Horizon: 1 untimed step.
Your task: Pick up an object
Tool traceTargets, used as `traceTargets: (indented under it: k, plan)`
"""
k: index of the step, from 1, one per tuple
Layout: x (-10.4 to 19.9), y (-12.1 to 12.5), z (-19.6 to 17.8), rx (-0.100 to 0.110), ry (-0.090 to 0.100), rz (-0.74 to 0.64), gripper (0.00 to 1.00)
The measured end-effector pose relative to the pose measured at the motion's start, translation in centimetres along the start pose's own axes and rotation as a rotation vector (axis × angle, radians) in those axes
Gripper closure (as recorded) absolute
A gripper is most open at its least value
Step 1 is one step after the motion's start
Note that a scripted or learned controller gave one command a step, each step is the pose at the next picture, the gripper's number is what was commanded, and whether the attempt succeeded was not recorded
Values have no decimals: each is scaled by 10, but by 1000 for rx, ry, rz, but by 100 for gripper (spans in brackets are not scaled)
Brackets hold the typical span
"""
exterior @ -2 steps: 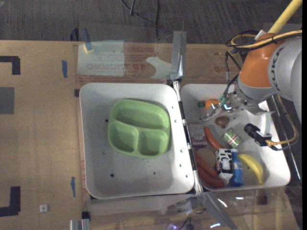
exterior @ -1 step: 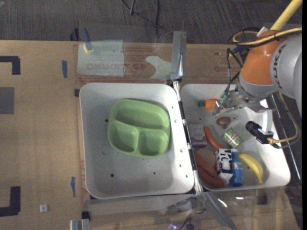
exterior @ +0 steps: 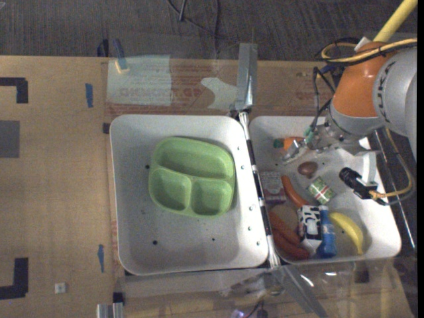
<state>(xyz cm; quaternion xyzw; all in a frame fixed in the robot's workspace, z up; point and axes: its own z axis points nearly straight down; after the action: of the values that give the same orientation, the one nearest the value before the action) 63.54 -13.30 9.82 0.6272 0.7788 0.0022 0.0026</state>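
**A:** Gripper position?

**B:** Gripper point(exterior: 302, 146) is low in the right bin point(exterior: 264, 130), at its far end, below the arm's orange band point(exterior: 361, 91). Can't tell whether it is open or closed, and nothing is visibly in its grasp.

**A:** Nearest pickable object?

**B:** A small orange piece point(exterior: 286, 141) with a green end, smooth, carrot-like. It lies on the bin floor just beside the gripper, on the side toward the left bin. Whether they touch, can't tell.

**A:** Other candidates in that bin?

**B:** A brown rounded lump point(exterior: 307, 169), matte, near the gripper on the close side. Next, a short green can point(exterior: 321, 191) on its side with a white-and-red label. An orange-red sausage point(exterior: 293, 191), glossy and slightly curved, beside a small dark packet point(exterior: 271, 183). Two darker red sausages point(exterior: 286, 237) lie along the near wall. A boxy carton point(exterior: 315, 229), with cow-blotch print and a blue side, lies against a yellow banana point(exterior: 351, 232).

**A:** Left bin?

**B:** Left bin point(exterior: 132, 177) is white with shallow, rounded corners. It holds a lime-green divided tray point(exterior: 192, 177) of smooth plastic with three compartments, lying flat. The bench point(exterior: 53, 177) looks like tan board.
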Motion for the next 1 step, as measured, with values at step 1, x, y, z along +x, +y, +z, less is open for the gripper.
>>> traceTargets:
  k: [1]
  plan:
    - [-1,1,-11,-4,-2,1,100]
